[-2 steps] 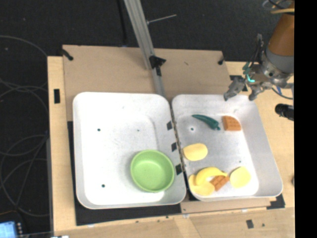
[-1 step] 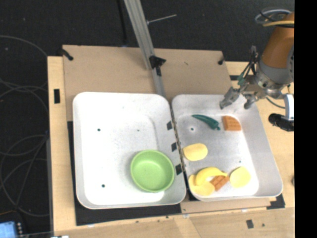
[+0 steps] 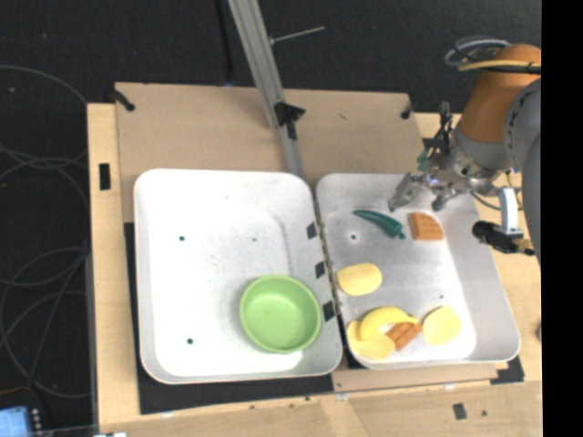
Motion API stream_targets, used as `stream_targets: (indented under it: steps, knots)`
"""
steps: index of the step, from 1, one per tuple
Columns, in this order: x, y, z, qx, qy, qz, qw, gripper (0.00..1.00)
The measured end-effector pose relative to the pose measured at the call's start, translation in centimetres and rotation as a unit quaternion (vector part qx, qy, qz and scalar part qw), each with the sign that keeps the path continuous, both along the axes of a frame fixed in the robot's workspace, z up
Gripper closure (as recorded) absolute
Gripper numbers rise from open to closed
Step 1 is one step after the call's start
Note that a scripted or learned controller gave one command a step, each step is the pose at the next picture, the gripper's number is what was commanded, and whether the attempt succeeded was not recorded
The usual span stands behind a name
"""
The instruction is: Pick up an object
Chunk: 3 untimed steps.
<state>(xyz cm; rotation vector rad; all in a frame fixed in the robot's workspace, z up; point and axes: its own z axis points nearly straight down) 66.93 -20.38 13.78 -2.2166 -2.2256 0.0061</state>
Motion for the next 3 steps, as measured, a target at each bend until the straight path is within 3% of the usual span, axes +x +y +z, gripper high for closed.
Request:
stream_targets:
  steps: [1, 2, 3]
  knots:
    - [0.0, -0.2, -3.8, -0.0007, -0.001, 0.001, 1.0000, 0.00]
    - [0.1, -0.3, -2.4, -0.0032, -0.004, 0.002, 1.0000, 1.00]
    - [0.4, -0.5, 4.2, 0.0005, -0.006, 0.001, 1.0000, 1.00]
